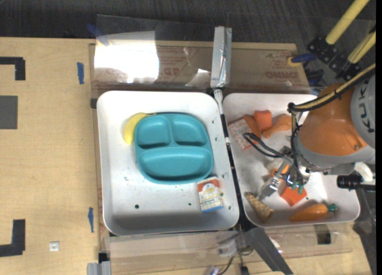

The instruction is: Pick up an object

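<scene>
My gripper [273, 185] hangs low in the right bin [340, 217], under the orange wrist band of the arm. Its tip is just above a brown crumbly item [259, 206] and beside a small red-orange block [293, 196]. An orange carrot [310, 211] with a green end lies along the bin's front wall. Two orange pieces [267, 122] and a clear printed packet [239, 130] rest at the back of this bin. The arm hides the bin's right middle.
The left bin [113, 166] holds a teal divided plate [173, 147] lying over a yellow object [130, 126], plus a small white carton [209, 195] in the front right corner. A narrow divider [227, 148] separates the bins. Yellow poles [352, 11] stand at the back right.
</scene>
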Motion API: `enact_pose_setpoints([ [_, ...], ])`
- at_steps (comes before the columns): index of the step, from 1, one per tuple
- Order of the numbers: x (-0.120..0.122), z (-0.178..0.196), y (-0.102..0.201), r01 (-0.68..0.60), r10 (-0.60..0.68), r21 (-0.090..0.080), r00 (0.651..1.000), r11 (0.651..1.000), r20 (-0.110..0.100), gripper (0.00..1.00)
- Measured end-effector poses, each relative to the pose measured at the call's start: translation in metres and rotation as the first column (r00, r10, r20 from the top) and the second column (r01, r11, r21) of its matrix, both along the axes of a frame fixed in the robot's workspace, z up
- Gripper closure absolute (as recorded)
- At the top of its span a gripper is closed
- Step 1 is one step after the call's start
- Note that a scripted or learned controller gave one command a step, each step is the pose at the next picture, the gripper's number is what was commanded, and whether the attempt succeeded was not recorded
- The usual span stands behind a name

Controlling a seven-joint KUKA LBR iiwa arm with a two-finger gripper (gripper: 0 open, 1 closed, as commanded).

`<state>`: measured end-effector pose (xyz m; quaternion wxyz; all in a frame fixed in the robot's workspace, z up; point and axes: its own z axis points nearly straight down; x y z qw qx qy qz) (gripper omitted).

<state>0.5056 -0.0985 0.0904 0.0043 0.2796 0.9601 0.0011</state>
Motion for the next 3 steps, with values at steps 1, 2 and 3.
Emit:
enact_pose_setpoints([
  [1,0.071,0.014,-0.023,0.015,-0.015,-0.001,1.000,1.000,-0.001,0.00],
  [2,0.044,-0.001,-0.019,0.138,-0.138,0.001,0.990,0.990,0.004,0.00],
  [3,0.047,0.012,-0.019,0.137,-0.137,-0.001,0.990,0.991,0.015,1.00],
])
